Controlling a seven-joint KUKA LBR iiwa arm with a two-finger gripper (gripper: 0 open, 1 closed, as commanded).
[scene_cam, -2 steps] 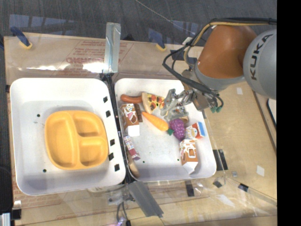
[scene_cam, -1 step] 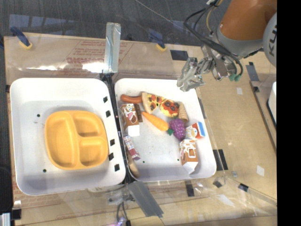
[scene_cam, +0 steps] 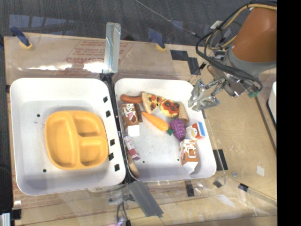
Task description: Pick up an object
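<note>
gripper (scene_cam: 203, 98): over right bin's (scene_cam: 155, 172) upper-right rim, fingers spread, nothing between them | right bin: carrot (scene_cam: 156, 121) mid, pizza (scene_cam: 161, 105) and sausage (scene_cam: 130, 98) above it, grapes (scene_cam: 178, 128) just right, cartons (scene_cam: 189, 153) lower right, brown carton (scene_cam: 129, 114) left | left bin (scene_cam: 28, 91): yellow tray (scene_cam: 76, 139)
</note>
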